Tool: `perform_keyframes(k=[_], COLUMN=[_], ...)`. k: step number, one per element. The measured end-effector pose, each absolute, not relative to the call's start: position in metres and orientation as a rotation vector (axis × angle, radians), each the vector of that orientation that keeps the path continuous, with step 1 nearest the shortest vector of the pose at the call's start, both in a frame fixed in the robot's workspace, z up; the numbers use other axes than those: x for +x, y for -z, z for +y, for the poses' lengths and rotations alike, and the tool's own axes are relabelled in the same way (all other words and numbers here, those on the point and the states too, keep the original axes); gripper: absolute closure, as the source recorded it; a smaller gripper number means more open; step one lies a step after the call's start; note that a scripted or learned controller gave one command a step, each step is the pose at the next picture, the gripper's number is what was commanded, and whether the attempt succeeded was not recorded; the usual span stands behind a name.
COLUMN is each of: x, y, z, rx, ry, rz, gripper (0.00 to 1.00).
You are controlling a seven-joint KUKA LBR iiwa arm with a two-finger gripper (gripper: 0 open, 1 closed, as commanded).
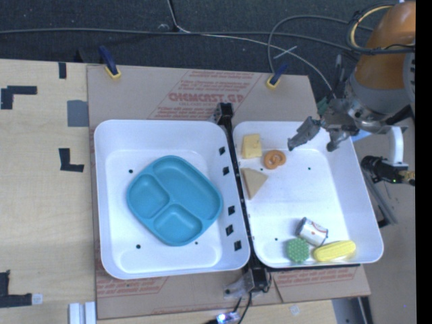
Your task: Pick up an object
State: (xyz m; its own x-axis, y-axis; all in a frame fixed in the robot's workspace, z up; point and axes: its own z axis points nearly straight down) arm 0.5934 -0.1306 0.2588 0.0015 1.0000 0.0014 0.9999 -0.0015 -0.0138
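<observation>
Hand over right bin far edge, fingers spread apart, holding nothing, near donut

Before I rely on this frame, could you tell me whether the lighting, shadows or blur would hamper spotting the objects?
In the camera view, lighting is even and soft; the white bins are bright yet keep their detail, with faint shadows beside the blue tray and the corn. Small items look slightly soft, and the gripper and orange band are a little blurred at the bright right side.
</observation>
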Motion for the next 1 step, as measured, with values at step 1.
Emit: perform_keyframes(k=[1], x=[0.5956], y=[-0.2662], z=[-0.1302], rx=[-2.219], ry=[-0.002], rz=[-2.223], gripper=[0.00])
